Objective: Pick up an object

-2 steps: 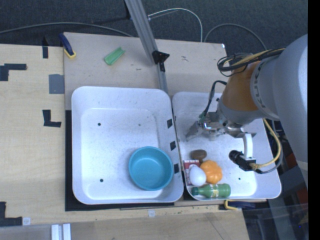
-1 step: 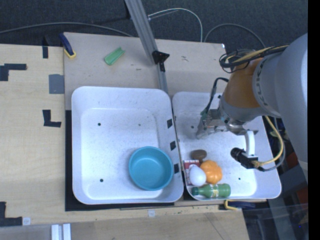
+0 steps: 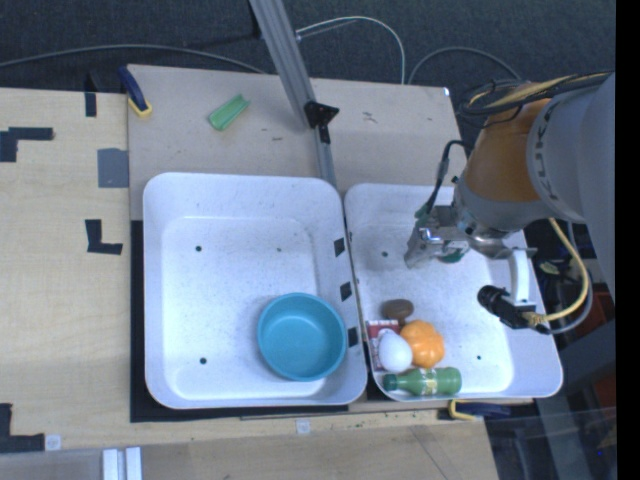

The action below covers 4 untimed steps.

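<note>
The gripper is hanging over the far half of the right bin, with bare white floor under it; whether it is released or clenched cannot be told from this angle, and nothing is showing in its grasp. The objects are lying well apart from it, clustered in the near left corner of that bin. Closest to the gripper is a small brown piece, its long axis running left to right. Just near of it an orange ball is sitting, touching a white egg on its left, and the egg is resting on a red and white packet by the bin's left wall. A green bottle is lying on its side along the near wall, its long axis left to right and its narrow end pointing left. In the left bin a blue bowl is sitting upright toward the near right corner. The grey arm, with its orange band, is reaching in from the right.
</note>
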Motion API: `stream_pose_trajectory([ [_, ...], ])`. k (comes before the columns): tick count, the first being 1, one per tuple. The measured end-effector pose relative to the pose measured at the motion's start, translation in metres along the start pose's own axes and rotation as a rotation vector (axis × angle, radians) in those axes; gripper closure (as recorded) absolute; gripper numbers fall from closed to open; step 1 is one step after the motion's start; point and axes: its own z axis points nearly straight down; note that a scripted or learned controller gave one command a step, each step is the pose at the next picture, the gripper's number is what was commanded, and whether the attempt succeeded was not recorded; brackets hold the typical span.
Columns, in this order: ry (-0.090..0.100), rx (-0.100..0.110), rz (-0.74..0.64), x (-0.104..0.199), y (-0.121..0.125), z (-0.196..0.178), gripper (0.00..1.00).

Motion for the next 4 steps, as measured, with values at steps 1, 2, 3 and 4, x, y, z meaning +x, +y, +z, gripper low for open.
stream_pose_trajectory([
  [1,-0.001,-0.003,-0.001,0.006,-0.003,-0.061,1.0],
  [2,0.0,0.002,0.0,0.006,-0.003,-0.07,1.0],
  [3,0.002,0.002,-0.006,0.06,0.01,-0.08,1.0],
  [4,0.001,0.004,-0.005,0.112,0.008,-0.071,1.0],
])
